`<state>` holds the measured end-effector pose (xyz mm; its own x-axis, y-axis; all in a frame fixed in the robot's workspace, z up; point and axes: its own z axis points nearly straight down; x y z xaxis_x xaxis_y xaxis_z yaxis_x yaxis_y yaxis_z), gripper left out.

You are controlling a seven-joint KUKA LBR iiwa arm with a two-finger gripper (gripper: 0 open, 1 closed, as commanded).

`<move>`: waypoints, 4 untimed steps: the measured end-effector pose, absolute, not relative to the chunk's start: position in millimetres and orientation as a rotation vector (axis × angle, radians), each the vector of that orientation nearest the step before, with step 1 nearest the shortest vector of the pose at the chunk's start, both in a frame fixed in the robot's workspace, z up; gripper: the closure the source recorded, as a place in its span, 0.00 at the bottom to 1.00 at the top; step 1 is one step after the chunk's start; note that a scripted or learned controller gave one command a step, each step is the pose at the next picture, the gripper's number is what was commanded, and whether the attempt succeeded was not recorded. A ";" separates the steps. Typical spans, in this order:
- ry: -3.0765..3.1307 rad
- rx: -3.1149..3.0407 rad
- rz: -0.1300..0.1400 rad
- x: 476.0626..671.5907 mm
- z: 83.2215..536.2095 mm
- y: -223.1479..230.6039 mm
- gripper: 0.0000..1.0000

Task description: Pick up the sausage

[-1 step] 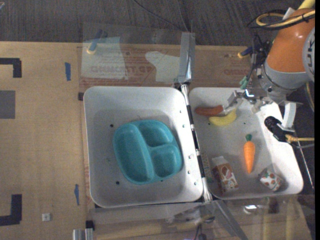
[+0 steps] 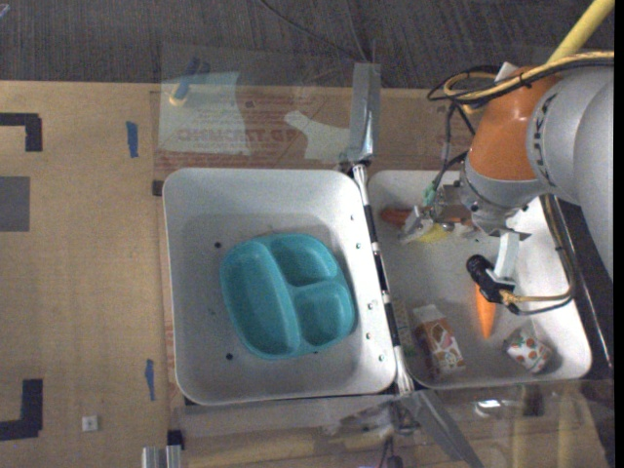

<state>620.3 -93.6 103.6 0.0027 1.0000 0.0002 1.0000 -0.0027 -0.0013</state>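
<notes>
The sausage point(image 2: 393, 215), a small reddish-brown piece, lies at the upper left of the right bin point(image 2: 575, 359), close to the divider between the bins. My gripper point(image 2: 425, 222) reaches in from the right and hangs low, just right of the sausage and over a small yellow item point(image 2: 429, 236). The wrist and its cables hide the fingertips. Nothing is visibly held.
The left bin point(image 2: 195, 213) holds a teal divided plate point(image 2: 286, 293). In the right bin lie an orange carrot point(image 2: 485, 317), a small brown carton point(image 2: 439, 347) and a red-and-white patterned item point(image 2: 527, 351). A black cable connector point(image 2: 480, 271) hangs below the wrist.
</notes>
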 end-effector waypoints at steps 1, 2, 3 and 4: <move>-2.131 -2.304 0.007 665.6 86.5 -96.8 0.00; -2.191 -2.256 -0.001 667.5 211.4 -136.1 0.00; -2.268 -2.198 -0.019 672.3 105.5 -116.2 0.00; -2.237 -2.212 -0.004 667.8 176.3 -100.1 0.00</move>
